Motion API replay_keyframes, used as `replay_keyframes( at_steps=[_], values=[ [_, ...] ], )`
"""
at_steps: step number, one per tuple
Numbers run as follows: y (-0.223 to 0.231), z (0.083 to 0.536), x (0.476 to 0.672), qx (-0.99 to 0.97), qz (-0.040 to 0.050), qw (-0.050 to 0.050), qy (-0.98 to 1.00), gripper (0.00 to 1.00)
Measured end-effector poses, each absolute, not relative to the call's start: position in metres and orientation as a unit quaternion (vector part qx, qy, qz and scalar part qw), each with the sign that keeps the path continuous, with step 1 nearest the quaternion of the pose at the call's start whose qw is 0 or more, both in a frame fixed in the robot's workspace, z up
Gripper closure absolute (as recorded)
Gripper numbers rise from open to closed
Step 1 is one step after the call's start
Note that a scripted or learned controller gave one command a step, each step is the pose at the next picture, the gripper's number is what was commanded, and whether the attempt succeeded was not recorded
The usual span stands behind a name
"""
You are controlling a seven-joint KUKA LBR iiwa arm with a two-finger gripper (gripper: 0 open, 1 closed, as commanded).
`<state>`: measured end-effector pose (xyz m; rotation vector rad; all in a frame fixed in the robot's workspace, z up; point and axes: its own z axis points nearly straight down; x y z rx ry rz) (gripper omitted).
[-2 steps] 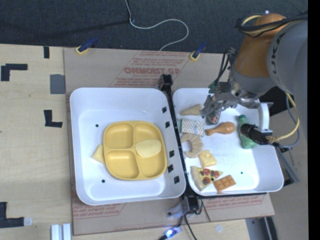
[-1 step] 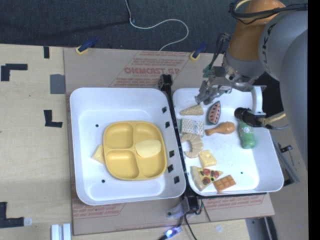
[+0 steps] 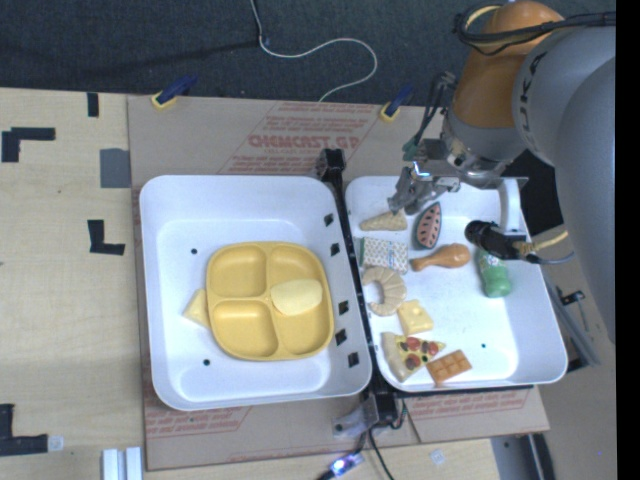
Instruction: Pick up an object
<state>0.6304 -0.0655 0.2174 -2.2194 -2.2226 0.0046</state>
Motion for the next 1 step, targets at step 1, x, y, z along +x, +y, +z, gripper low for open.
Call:
replay_keyframes(
  at_steps=[1],
  values=[
    [-0.0547, 0.2313, 0.6378, -0.706, 0.0, 0.0, -0.708, 1.0]
  ],
)
